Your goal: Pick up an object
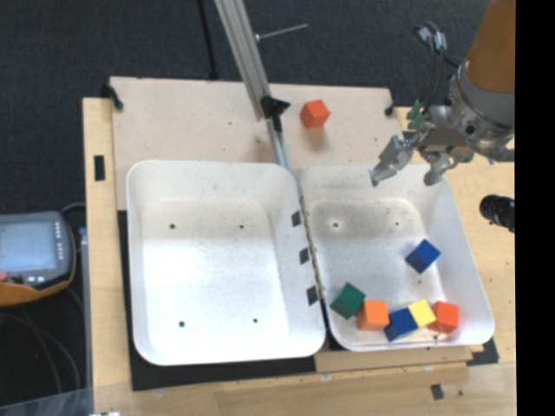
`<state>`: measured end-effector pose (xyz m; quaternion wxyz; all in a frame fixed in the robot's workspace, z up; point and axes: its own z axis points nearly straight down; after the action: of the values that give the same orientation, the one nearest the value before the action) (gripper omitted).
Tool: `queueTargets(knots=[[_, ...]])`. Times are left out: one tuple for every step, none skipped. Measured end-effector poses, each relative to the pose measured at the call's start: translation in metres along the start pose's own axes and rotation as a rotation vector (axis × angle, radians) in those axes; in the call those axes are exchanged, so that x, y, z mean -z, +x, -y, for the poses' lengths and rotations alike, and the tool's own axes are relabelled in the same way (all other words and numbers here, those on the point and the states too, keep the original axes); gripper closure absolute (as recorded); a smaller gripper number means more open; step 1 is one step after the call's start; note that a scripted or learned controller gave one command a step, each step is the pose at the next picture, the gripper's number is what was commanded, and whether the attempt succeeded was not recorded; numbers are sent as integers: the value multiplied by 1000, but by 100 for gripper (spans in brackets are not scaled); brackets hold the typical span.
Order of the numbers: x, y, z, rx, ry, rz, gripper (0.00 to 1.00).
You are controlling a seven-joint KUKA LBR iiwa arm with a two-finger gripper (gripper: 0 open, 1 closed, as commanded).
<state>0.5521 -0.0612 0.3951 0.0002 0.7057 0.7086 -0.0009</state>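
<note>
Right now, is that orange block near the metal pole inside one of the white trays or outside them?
Outside. The orange block sits on the bare board behind the right tray, beyond its rim.

From my remote station I saw the pale wooden tabletop (182,120) carrying two shallow white bins side by side, the left bin (139,232) and the right bin (460,232), their inner edges touching near the middle. An orange cube (315,113) sat alone on the bare board behind the bins, just beside the foot of a slanted metal post (247,50) that rose from the tabletop. A dark mat (217,369) showed beneath the left bin's front edge.
</note>
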Motion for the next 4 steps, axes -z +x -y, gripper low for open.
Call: queueTargets(knots=[[-21, 67, 36, 4, 0, -2, 0], [-52, 21, 38, -8, 1, 1, 0], [-40, 0, -13, -6, -5, 1, 0], [-24, 57, 4, 4, -5, -2, 0]])
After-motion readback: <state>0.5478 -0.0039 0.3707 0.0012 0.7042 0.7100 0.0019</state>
